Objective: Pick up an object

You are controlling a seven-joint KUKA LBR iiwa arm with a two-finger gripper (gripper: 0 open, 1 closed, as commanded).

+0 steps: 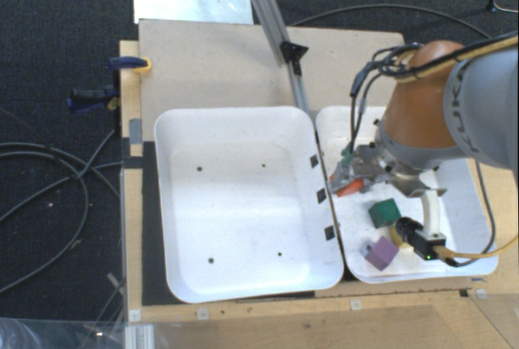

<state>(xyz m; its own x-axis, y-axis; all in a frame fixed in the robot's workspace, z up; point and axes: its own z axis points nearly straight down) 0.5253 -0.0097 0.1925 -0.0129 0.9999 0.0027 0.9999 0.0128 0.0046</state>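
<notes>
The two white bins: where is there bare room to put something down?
The left bin has open floor between all four walls. The right bin is crowded: a green block, purple block, orange piece and the arm's tool sit close together.

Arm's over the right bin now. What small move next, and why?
Probably a short descent toward the orange object. The gripper hangs right over it near the right bin's left wall, while the green block and purple block lie farther toward the bin's near side. I cannot see whether anything is held yet.
</notes>
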